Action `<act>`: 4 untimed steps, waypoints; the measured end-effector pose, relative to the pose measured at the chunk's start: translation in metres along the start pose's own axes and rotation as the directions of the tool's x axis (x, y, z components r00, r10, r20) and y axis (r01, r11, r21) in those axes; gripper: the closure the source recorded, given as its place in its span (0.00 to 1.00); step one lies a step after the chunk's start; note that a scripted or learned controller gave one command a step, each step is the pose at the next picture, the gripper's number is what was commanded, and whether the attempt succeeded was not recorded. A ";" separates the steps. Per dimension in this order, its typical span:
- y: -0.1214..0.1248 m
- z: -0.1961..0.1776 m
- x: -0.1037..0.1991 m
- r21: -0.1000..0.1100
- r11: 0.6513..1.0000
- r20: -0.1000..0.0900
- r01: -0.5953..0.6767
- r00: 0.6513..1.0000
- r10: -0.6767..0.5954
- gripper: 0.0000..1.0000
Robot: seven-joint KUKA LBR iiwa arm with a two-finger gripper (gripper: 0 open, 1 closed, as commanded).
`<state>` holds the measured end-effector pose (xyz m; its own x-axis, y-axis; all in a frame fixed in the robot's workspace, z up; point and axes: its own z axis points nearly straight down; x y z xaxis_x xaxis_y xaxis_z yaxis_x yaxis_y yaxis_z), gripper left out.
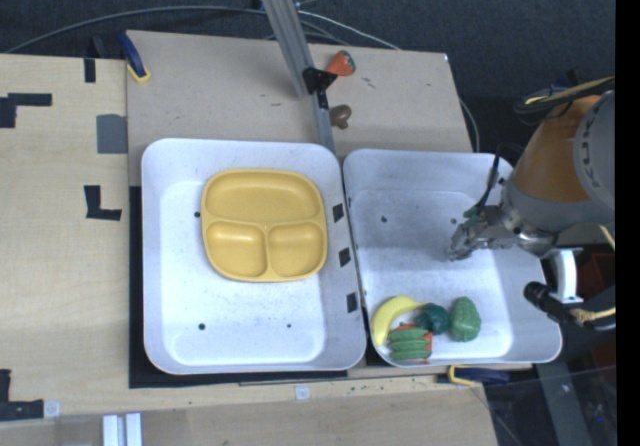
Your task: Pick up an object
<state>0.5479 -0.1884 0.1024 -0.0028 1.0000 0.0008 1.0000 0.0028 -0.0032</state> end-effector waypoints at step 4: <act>0.019 -0.162 0.056 -0.003 1.000 0.000 0.004 1.000 -0.004 1.00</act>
<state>0.5674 -0.1326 0.2640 -0.0067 1.0000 0.0013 1.0000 0.0067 -0.0004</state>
